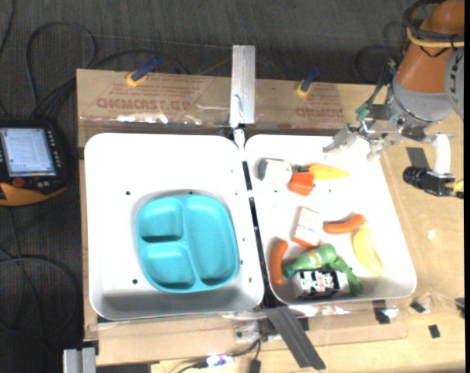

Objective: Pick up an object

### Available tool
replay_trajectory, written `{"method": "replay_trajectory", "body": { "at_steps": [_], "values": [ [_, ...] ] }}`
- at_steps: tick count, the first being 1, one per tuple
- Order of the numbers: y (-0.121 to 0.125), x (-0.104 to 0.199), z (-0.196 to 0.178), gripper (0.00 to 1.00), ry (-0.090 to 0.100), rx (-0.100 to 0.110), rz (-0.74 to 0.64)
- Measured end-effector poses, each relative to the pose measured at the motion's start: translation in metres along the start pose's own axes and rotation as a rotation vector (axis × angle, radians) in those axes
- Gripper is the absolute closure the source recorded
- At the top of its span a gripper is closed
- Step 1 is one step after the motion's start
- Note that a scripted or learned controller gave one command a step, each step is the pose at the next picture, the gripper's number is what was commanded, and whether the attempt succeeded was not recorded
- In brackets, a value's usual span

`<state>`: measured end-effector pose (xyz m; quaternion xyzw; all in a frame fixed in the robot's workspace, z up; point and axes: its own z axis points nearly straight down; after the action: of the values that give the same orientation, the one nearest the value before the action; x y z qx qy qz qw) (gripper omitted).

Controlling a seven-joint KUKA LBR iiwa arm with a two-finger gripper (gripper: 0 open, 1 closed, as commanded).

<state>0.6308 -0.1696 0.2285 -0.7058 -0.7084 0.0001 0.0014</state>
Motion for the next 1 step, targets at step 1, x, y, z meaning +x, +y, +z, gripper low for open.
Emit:
{"method": "replay_trajectory", "body": {
  "at_steps": [1],
  "values": [
    [-0.0013, 0.048, 0.1352, 0.0, -0.002, -0.003, -0.368]
  ]
}}
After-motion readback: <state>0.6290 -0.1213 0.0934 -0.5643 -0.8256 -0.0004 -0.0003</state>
